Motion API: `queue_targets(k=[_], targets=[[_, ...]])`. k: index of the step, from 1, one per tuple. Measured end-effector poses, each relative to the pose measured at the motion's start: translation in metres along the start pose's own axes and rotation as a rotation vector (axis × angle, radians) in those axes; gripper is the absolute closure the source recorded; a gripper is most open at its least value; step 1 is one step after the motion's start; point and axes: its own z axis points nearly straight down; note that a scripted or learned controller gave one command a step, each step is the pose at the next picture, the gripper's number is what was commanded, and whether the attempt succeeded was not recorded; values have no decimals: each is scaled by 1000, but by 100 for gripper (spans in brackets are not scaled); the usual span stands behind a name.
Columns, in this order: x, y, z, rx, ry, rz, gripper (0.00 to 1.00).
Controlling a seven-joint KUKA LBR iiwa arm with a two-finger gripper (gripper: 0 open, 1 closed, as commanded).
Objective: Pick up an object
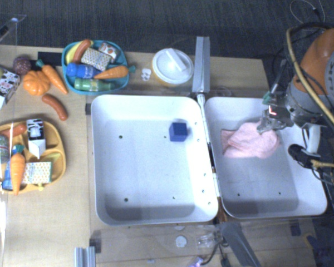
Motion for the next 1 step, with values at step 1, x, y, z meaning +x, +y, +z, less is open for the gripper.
queue_targets(k=[1], targets=[[2, 1, -10, -1, -1, -8, 100]])
